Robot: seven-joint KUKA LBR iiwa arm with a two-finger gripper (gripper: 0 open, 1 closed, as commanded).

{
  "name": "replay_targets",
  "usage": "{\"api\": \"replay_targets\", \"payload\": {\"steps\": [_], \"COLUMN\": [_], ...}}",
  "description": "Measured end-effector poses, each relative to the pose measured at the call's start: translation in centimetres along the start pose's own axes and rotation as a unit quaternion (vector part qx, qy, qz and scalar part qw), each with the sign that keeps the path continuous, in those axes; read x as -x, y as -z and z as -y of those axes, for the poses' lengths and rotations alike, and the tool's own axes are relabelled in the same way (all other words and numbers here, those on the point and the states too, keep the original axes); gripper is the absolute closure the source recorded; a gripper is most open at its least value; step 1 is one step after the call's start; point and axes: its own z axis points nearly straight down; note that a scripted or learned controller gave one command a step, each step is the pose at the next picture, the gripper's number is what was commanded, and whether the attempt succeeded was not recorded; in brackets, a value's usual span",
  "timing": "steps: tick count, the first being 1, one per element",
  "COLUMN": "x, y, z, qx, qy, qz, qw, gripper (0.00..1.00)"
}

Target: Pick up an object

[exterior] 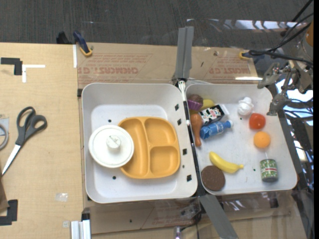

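Wooden bench (40,173) under a slanted overhead camera, with cardboard (129,63) laid beneath two shallow white bins set side by side. On the bare wood to the left we note a pair of scissors (22,128) with black handles.

We see the left bin (94,96) holding a yellow divided tray (154,151), and a white round lid (111,145) sits over the tray's left edge.

The right bin (234,180) carries the loose objects. Along its left wall: a purple item (194,102), a small yellow piece (207,104), an orange carrot-like piece (196,126), a black-and-white carton (213,114) and a blue bottle (216,128) lying on its side. Nearer the front we see a banana (225,162) and, just beside its left end, a dark brown round disc (213,178). Toward the right wall: a white crumpled item (244,106), a red tomato (257,121) just below it, an orange (261,140), and a small green-labelled can (269,170) standing upright. These last three are apart from each other.

The gripper (285,86) sits at the upper right corner of the right bin, above the rim, well apart from most objects; the white item and tomato are nearest. Its fingers appear spread apart, with nothing between them. Cables (279,41) trail behind it.
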Motion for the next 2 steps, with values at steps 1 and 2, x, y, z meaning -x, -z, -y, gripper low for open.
{"api": "replay_targets", "payload": {"steps": [1, 2], "x": [-2.1, -7.9], "y": [-9.8, -17.9], "z": [0.6, 2.8], "qx": [0.0, 0.0], "qy": [0.098, 0.097], "qz": [0.0, 0.0], "qw": [0.9952, 0.9953], "gripper": [0.0, 0.0]}}
